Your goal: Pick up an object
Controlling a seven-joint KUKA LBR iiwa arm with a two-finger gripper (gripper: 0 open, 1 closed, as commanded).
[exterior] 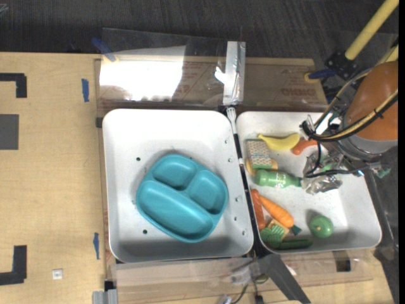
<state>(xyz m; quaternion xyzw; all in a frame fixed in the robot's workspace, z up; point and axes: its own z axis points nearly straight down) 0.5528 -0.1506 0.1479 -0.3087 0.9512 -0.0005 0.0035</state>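
The teal plate point(182, 197) looks like smooth matt plastic; the bench point(44, 189) around it is pale wood; the bins point(120, 132) glossy white.

Arm point(378, 109): grey body, broad orange band above wrist, rounded glossy shell. Grey collar below band, darker underside. Black cables point(345, 106) loop along wrist, several strands, some bundled; thin yellowish line runs with them across orange band. Small white patch near cable junction. Gripper point(323, 181): bare metal, silvery, small and angular, bracket-like parts with dark gaps between. Fine wires drop from wrist to gripper body. Screws, markings too small to tell.
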